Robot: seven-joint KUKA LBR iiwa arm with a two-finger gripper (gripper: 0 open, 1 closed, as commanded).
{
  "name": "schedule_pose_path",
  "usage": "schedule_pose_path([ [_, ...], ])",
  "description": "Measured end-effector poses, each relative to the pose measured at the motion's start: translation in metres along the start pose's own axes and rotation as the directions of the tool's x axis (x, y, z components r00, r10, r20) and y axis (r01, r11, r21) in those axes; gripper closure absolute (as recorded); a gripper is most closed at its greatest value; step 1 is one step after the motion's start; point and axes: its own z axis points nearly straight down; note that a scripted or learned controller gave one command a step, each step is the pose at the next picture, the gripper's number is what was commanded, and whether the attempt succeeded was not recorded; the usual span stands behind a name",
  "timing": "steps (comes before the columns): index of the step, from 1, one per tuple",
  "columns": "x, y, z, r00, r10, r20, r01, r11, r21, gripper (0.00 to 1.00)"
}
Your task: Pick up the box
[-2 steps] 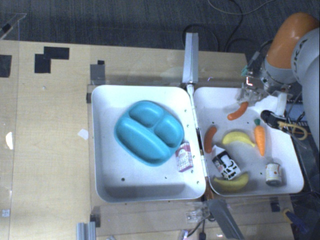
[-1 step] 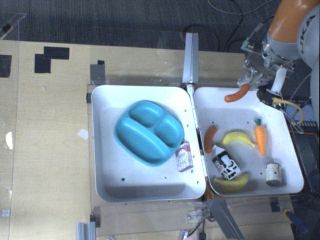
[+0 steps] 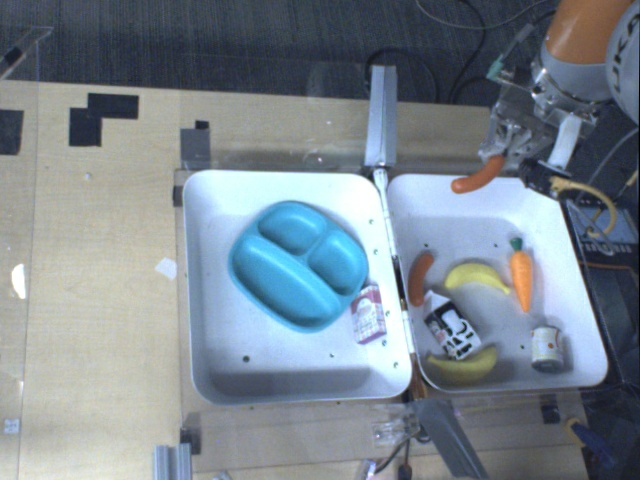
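1. I see the box (image 3: 450, 329) lying untouched in the right bin (image 3: 560, 218), near its front, against a banana (image 3: 462, 364).
2. Around it: a sausage (image 3: 420, 276), a second banana (image 3: 478, 278), a carrot (image 3: 521, 278), a can (image 3: 546, 347).
3. My gripper (image 3: 500, 163) hangs over the bin's far rim, pinching an orange sausage (image 3: 478, 176), not the box.
4. I judge the pick not yet begun.

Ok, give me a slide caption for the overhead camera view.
Gripper holds a sausage above the right bin; the box lies untouched.
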Motion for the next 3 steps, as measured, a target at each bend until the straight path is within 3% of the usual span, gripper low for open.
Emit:
schedule_pose_path([
  [1, -0.005, -0.003, -0.019, 0.999, 0.042, 0.001, -0.042, 0.999, 0.001, 1.00],
  [2, -0.026, 0.014, -0.032, 1.000, 0.029, 0.001, -0.029, 1.000, 0.000, 1.00],
  [3, -0.058, 0.027, 0.081, 0.999, 0.053, 0.002, -0.053, 0.999, 0.003, 1.00],
])
